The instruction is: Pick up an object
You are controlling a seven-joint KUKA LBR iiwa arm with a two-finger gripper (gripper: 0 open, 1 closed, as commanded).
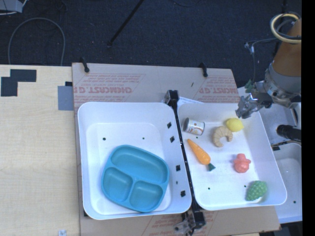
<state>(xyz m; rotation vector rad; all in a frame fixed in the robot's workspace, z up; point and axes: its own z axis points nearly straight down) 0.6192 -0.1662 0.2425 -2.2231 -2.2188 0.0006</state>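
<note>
The tool (244, 110) hangs over the far right edge of the right bin (275, 173), with the grey arm and its orange band rising behind it. From where I stand I cannot tell how its grip is set, and I see nothing carried in it. Just beside it, a little nearer and to the left, lies a yellow lemon (235, 125); whether the two touch I cannot make out. Next to the lemon sits a tan croissant (222, 135), and further left a small tin can (194, 127) on its side. An orange carrot (199, 153) lies slantwise near the divider. Toward the near right are a pink toy (241, 163) and a green broccoli (256, 190). The left bin (93, 117) holds a blue sectioned tray (135, 177).
</note>
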